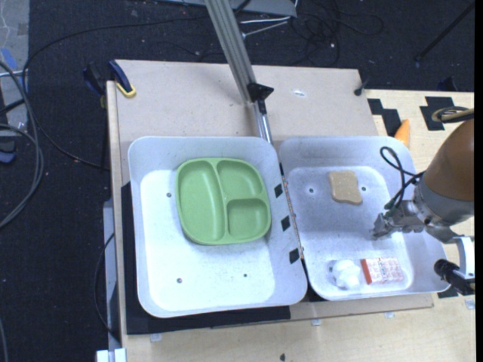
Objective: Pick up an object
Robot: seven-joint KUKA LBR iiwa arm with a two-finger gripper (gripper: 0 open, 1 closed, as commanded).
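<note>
Nearest, a white wad (346, 273) and red-and-white packet (384, 270) lie in the right bin (317, 194); the tan slice (346, 188) lies farther back. Gripper (383, 225) hovers between; its state is unclear.

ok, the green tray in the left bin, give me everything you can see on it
The green tray looks like matte plastic, roughly square with rounded corners. Raised ribs split it into three compartments: one long one along its left side and two smaller ones stacked on its right. All three hold nothing. It lies flat, slightly rotated, in the upper middle of the left bin, resting on the bin's floor. Nothing else touches it.
</note>
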